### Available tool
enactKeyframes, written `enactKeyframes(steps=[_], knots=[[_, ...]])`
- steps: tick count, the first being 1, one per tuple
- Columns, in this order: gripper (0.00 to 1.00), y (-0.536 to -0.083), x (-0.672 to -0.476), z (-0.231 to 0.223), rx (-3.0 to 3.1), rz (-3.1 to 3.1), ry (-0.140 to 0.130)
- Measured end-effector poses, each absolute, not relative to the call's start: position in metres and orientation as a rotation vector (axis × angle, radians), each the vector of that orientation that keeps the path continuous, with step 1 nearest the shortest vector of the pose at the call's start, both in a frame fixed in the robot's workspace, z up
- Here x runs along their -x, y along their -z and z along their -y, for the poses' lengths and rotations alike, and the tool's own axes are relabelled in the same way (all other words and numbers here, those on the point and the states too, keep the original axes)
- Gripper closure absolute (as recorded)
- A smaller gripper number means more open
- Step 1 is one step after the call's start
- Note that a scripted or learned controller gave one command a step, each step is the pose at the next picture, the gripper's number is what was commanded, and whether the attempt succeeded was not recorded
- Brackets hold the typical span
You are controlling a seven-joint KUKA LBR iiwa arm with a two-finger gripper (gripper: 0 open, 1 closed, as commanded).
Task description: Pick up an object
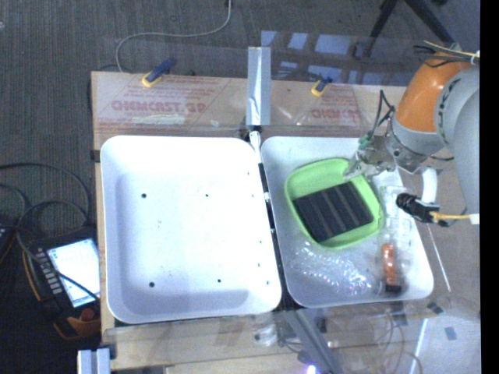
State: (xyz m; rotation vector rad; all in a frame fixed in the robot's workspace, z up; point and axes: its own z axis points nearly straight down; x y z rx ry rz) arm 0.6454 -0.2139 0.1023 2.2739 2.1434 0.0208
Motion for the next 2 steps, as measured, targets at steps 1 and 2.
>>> enactKeyframes(steps=[1, 2], knots=[[1.0, -0.108, -0.637, 0.22, -2.196, -2.246, 0.002], [1.0, -0.207, -0.655, 0.166, -2.063, -2.37, 0.003]])
